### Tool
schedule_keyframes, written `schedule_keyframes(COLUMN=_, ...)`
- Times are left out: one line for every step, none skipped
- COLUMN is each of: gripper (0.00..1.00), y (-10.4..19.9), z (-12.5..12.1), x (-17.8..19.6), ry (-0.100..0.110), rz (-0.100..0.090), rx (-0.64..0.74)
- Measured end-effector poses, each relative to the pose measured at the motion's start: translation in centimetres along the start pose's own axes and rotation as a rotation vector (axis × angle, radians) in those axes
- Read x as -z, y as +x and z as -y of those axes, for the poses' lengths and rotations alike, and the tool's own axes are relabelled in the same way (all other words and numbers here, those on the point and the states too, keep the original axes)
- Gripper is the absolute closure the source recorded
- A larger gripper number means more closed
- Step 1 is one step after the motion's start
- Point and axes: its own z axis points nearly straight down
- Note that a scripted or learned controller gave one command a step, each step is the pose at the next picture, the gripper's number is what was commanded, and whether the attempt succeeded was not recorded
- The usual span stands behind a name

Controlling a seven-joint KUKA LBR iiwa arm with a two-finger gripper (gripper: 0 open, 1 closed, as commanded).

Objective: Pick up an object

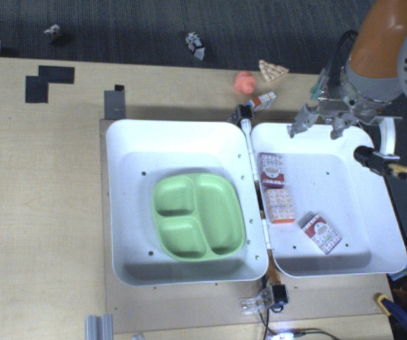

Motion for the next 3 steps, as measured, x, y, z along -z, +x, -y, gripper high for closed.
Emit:
schedule_keyframes(gripper=0.00, y=-0.2, z=6.0, x=-15.3, ry=-0.003, rz=0.001, rx=-0.002)
schedule_keyframes(gripper=1.00, y=-0.2, z=5.7, x=-14.1, ry=-0.010, rz=0.001, rx=-0.001)
schedule_keyframes(gripper=1.00, y=-12.6, z=2.8, x=-15.3, ry=-0.003, rz=0.004, rx=-0.002)
